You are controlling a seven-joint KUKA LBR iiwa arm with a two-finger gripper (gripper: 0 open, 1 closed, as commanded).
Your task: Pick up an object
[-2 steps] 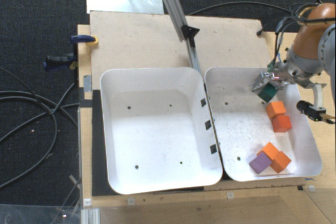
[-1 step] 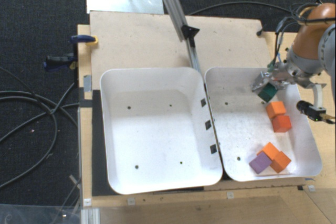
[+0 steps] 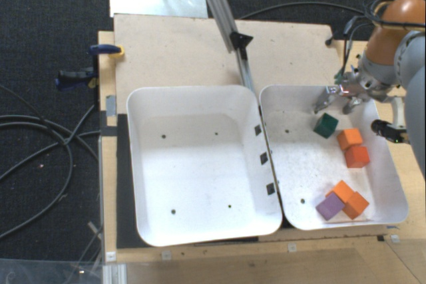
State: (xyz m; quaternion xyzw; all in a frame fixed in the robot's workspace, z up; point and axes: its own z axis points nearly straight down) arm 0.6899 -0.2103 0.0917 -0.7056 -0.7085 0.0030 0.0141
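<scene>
Green cube point(image 3: 325, 126) is the nearest pick: it sits in the right bin point(image 3: 293, 163), toward the far end, tilted a bit on its corner axis relative to the bin walls. Just above it in the pic hangs the gripper point(image 3: 337, 98), fingers spread apart w/ nothing between them, one tip at about the cube's far-left side, the other off toward the right.

Step in hand, as I judge it: approach/descent for the grasp, not yet closed. To do it well:
- Centre the gap over the cube first; right now it looks offset toward the cube's far side, so a straight drop may land a finger on top.
- Rotate wrist so fingers meet two flat faces, not corners, since the cube is skewed.
- Go down till tips are past the cube's mid-height, then close, then lift straight up.

Neighbours: two orange blocks point(image 3: 353, 147) sit just beside the cube toward the near right, touching each other; keep the right finger clear of them. Further toward the near end, well apart, a purple block point(image 3: 329, 205) touches another pair of orange blocks point(image 3: 350, 197). Left bin point(image 3: 200, 100) lies beside, across the shared wall. Arm's orange band point(image 3: 399, 13) shows at the upper right.
</scene>
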